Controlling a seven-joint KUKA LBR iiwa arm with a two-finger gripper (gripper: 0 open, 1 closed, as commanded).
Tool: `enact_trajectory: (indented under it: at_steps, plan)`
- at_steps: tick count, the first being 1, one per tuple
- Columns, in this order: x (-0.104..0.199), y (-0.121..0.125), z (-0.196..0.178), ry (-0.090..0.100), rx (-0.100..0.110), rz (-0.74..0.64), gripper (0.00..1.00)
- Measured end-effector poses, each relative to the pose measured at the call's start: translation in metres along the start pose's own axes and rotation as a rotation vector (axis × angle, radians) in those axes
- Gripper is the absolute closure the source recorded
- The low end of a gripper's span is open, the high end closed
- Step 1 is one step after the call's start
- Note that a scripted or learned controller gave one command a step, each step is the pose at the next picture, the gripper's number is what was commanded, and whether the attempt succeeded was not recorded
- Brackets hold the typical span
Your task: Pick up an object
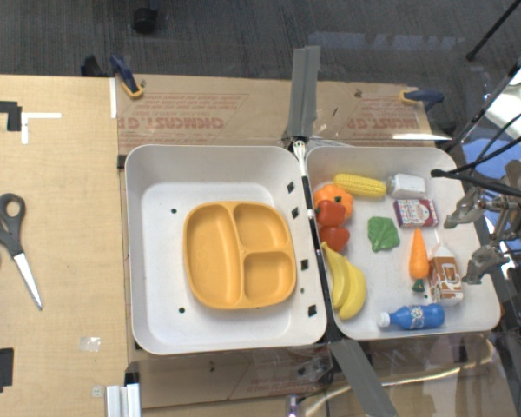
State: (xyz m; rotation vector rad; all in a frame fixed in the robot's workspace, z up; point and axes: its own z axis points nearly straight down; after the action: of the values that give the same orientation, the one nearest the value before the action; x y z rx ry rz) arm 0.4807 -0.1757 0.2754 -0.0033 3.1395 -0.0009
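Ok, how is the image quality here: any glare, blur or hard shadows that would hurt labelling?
Camera view: lighting is even and soft, with only faint shadows inside the left bin; the yellow tray and toy food are sharp; a bright overexposed patch sits at the right edge, and the gripper there looks thin and indistinct against the clutter.

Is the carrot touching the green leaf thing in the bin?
Apart. The camera view shows a strip of bare white bin floor between the carrot and the green leaf; the carrot stands to the leaf's right.
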Motion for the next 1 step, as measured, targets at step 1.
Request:
enact_trajectory:
  at_steps: [1]
  plan:
    - [-0.0281,0.0094,0.1525,0.001,-0.001,-0.031,0.0]
